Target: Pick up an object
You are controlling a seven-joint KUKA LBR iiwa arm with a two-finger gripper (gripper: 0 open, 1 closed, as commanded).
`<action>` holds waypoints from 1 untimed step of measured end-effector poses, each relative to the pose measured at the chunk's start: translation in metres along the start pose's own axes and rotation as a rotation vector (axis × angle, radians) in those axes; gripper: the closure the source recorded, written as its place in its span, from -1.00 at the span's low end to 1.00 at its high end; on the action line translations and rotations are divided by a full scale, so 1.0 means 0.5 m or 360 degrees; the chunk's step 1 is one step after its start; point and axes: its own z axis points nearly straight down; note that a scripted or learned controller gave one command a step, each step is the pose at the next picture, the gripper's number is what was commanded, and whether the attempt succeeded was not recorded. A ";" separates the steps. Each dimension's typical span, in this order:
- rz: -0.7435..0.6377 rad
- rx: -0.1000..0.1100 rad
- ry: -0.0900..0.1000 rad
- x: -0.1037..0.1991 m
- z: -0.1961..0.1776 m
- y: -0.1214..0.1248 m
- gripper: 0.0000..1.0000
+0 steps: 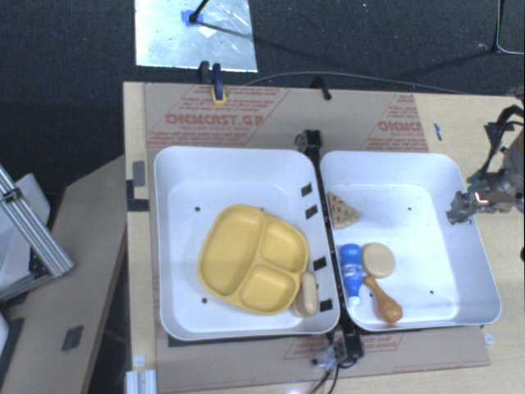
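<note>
2 white bins are set side by side on the bench. Left bin (176,179): 1 yellow divided tray (253,258), with 1 beige bread roll (307,294) touching its near right corner. Right bin (435,179): 1 pizza slice (341,210) at the far left; 1 blue bottle (350,272) along the left wall; 1 round tan disc (378,260) just beside it; 1 wooden spoon (383,299) nearer. Gripper (480,197): seen at the right bin's right rim, nothing held; grip state cannot be told.

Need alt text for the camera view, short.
Two shallow white bins sit side by side: the left bin holds a yellow divided plastic tray, the right bin a blue tube, a wooden spoon and a pizza-slice toy. The robot hand hovers at its right rim.
</note>
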 end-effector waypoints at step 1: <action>-0.0007 0.0003 0.0002 0.097 0.021 0.051 1.00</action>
